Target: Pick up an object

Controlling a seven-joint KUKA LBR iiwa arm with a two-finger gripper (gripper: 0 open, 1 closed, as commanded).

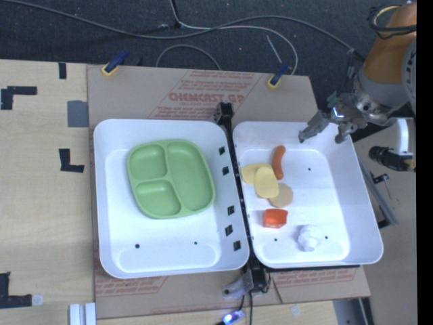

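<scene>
- Nearest in the right bin (358, 246) lies a white lump (308, 237), then an orange piece (275, 218).
- Beyond them: yellow slices (261, 178), touching an upright sausage (279, 162).
- The left bin (111, 181) holds a green tray (170, 178).
- Farthest, the jaws (327, 128) hang spread and holding nothing over the right bin's back rim.

- We see two bins side by side on the bench (40, 202): the left bin (115, 249) holds a divided tray (170, 179).
- In the right bin (352, 229), a sausage (279, 162) lies behind two overlapping flat pieces (260, 179).
- Nearer us sit a small block (275, 218) and, perhaps, a crumpled lump (308, 237).
- The gripper (326, 132) hangs over that bin's far right corner.
</scene>
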